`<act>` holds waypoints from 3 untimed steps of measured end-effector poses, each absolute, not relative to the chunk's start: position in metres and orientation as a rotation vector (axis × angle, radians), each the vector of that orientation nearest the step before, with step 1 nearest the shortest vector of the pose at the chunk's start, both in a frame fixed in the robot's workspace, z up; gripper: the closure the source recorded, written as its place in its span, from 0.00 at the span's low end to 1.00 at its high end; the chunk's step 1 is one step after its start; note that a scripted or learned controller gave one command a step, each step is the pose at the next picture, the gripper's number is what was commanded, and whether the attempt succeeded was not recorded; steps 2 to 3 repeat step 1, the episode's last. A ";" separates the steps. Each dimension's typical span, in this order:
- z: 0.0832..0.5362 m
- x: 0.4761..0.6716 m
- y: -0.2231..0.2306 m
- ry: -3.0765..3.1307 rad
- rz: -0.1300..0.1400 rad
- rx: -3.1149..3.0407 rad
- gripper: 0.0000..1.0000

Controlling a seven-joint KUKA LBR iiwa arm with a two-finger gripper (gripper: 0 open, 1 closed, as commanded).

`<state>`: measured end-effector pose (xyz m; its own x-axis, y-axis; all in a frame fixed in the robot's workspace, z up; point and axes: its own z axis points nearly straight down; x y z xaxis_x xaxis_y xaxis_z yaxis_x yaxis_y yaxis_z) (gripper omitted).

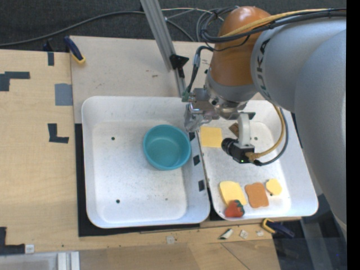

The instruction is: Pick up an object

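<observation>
Whether the jaws are released or clenched cannot be told; the gripper [195, 117] hangs over the divide between the bins. Just right lies a yellow square [211, 137]; a teal bowl [166, 146] sits in the left bin [107, 167].

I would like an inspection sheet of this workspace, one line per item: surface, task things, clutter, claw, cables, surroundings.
Surface: wooden bench with two shallow white bins, the left bin and the right bin, side by side.
Task things: teal bowl upright in the left bin; in the right bin a yellow square, a yellow piece, an orange piece, a small yellow piece and a red piece.
Clutter: nothing seen.
Claw: claw above the bins' shared edge, near the bowl; open or shut cannot be told.
Cables: black cables behind the bench; yellow hose at the wrist.
Surroundings: blue tape marks on the bench; dark floor beyond.
</observation>
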<state>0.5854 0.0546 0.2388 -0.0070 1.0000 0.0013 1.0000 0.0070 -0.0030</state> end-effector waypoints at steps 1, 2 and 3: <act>0.226 0.596 0.101 -2.227 0.002 -2.213 1.00; 0.226 0.596 0.101 -2.227 0.002 -2.213 1.00; 0.226 0.596 0.101 -2.227 0.002 -2.213 1.00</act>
